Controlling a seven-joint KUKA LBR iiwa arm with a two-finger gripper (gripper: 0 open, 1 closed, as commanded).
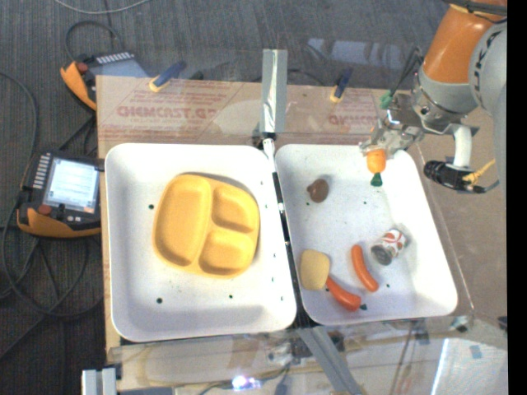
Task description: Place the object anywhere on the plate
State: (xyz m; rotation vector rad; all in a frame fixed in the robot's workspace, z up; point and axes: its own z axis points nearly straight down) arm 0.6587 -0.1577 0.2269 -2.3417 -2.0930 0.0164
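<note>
Claw [380,148] over the far edge of the right bin [428,212], clamped on a small orange carrot [376,163] that hangs green end down, clear of the bin floor. Yellow divided plate [207,225] lies in the left bin [132,303], well apart from the carrot. Right bin floor: brown lump [318,190] far left; can [389,246], two sausages [363,267] and a tan piece [314,269] near.

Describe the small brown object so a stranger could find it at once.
Look at the right-hand white bin, in its upper left area near the divider. There sits a brown rounded lump, alone. It is darker than anything else in that bin, where the other items are orange, red or tan.
</note>
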